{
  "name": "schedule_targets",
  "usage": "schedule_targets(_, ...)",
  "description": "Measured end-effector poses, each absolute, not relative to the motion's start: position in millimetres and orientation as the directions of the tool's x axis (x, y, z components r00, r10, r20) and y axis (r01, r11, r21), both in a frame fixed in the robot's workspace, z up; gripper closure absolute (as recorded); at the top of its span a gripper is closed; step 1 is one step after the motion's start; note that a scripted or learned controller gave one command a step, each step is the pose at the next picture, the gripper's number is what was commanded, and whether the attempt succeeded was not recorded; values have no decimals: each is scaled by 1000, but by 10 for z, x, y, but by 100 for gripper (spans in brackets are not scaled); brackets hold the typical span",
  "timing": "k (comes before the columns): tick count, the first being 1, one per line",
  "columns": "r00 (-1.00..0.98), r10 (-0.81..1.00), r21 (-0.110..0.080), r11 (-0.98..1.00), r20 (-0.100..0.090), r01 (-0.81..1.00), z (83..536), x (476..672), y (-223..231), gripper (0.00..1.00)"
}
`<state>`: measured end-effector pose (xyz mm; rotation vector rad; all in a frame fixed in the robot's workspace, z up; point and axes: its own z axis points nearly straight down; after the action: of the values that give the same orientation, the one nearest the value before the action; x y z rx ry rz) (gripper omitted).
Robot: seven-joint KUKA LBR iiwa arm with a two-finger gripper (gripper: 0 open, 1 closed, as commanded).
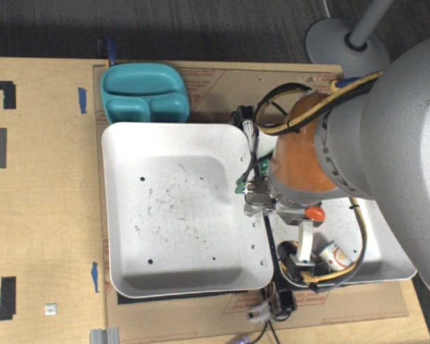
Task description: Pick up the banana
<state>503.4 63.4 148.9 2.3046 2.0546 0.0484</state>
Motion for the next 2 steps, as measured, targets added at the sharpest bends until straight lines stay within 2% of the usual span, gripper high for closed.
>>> schedule_targets(2, 112, 994, 62, -111, -8, 992, 1475, 5039, 676, 100)
